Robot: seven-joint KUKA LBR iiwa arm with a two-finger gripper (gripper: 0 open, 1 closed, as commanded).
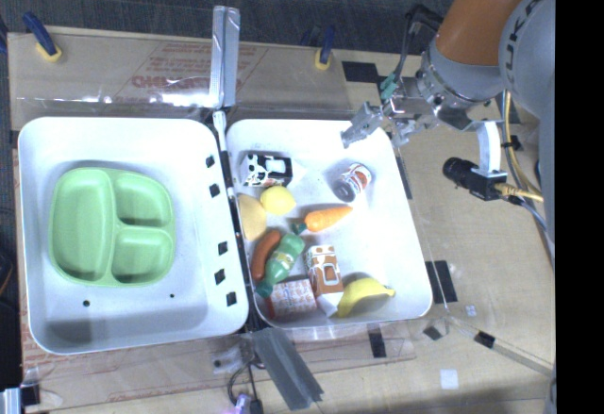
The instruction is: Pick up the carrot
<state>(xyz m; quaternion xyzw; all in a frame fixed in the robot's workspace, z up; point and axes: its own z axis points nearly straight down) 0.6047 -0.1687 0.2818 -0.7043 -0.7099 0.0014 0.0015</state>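
One orange tapered carrot (327,217) lies in the right white bin (408,242); at its one o'clock hovers one gripper (370,126), grip state unclear.

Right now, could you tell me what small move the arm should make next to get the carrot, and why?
Probably shift the gripper toward the camera and slightly left, to hover over the carrot. The gripper sits at the right bin's far rim, while the carrot lies mid-bin beside the lemon.
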